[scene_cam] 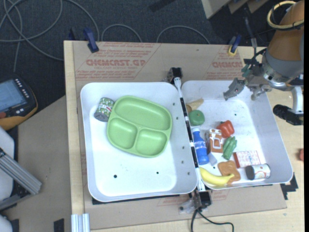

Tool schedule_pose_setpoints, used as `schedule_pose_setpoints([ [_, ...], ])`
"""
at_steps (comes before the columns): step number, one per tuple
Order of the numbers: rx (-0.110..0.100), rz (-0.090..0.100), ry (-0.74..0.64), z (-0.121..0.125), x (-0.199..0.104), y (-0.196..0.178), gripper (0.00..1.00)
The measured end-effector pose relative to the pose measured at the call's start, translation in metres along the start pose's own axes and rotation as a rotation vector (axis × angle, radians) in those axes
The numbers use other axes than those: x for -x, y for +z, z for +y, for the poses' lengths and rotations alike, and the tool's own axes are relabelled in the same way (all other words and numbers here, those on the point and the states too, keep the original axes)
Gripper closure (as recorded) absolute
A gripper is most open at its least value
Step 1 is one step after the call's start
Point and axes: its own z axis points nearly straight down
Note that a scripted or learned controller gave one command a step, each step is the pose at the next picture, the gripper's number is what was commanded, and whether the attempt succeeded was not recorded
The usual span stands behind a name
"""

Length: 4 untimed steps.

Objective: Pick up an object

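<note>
gripper (pixel 245 86) hung spread and empty at the right bin's (pixel 270 124) one o'clock corner.
the toys, a banana (pixel 216 177) among them, lay heaped toward six o'clock, likely awaiting a pick.

Robotics lab. Cardboard-topped bench (pixel 145 62) clamped with blue clips (pixel 90 38), loose cables (pixel 43 13) on dark carpet at 11 o'clock, teach pendant (pixel 14 98) at 9 o'clock, aluminium framing (pixel 19 175) at 8 o'clock.
</note>
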Motion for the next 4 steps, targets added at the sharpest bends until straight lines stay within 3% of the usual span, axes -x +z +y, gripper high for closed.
schedule_pose_setpoints([
  [1, 0.000, 0.000, 0.001, -0.056, -0.016, 0.065, 0.00],
  [2, 0.004, -0.001, 0.000, -0.082, -0.063, 0.104, 0.00],
  [3, 0.005, -0.001, 0.001, -0.082, -0.063, 0.095, 1.00],
  [4, 0.005, -0.001, 0.001, -0.082, -0.063, 0.095, 0.00],
])
